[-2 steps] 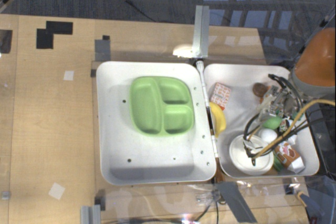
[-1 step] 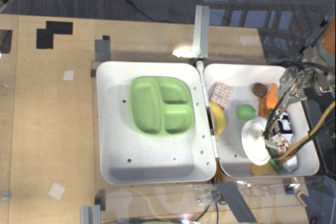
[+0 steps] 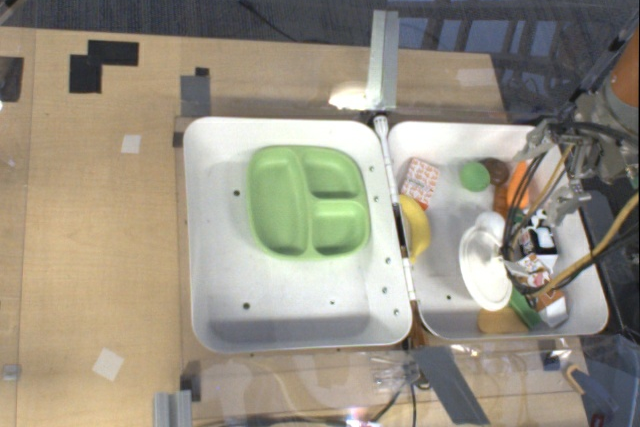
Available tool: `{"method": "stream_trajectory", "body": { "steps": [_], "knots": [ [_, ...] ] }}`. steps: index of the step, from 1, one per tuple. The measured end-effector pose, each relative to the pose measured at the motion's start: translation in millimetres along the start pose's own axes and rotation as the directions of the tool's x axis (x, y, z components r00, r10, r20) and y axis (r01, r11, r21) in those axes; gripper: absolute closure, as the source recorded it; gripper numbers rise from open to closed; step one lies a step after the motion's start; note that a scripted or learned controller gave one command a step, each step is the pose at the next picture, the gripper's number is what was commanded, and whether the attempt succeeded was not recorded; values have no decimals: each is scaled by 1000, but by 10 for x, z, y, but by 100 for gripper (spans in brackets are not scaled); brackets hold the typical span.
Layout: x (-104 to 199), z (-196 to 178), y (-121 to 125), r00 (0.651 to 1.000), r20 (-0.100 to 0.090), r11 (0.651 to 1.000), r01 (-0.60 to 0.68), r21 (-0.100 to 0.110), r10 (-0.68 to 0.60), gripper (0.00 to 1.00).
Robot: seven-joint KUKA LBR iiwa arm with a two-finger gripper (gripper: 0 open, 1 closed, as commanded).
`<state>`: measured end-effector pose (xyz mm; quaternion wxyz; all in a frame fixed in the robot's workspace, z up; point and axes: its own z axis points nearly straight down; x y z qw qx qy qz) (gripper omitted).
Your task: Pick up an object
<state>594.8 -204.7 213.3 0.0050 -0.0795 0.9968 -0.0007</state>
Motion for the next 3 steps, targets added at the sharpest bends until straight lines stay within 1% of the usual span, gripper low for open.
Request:
{"method": "stream_trajectory", "body": {
  "steps": [1,2,3],
  "knots": [
    [-240,1211,-51,984,10,984,175,7,-175,0],
    [-509,1206,55,991,9,991,132,5,-132,0],
    [-718,1216,424,997,4,997,71,3,-71,0]
  ]
}}
